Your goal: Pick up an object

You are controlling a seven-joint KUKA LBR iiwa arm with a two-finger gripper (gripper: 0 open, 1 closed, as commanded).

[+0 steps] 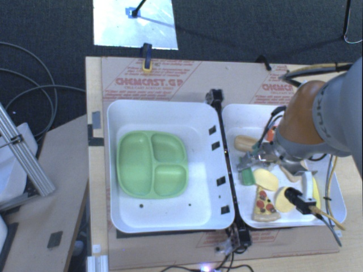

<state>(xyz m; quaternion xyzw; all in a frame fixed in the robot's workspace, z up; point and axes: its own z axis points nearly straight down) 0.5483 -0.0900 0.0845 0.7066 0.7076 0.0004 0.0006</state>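
Observation:
My gripper (pixel 251 162) reaches down into the right bin (pixel 238 118), at its left side. Its metal fingers sit just above a green block (pixel 248 177) and beside a pale yellow piece (pixel 266 180). A tan bread-like roll (pixel 245 143) lies just behind the gripper. A pizza slice toy (pixel 264 204) and a round yellow piece (pixel 282 200) lie toward the bin's front. The arm's orange band (pixel 300 115) and grey body cover the right part of this bin.
The left bin (pixel 130 115) holds a green sectioned tray (pixel 152 164). A black divider clamp (pixel 222 152) runs between the bins. Cables hang off the arm near the right bin's front right corner (pixel 326 214).

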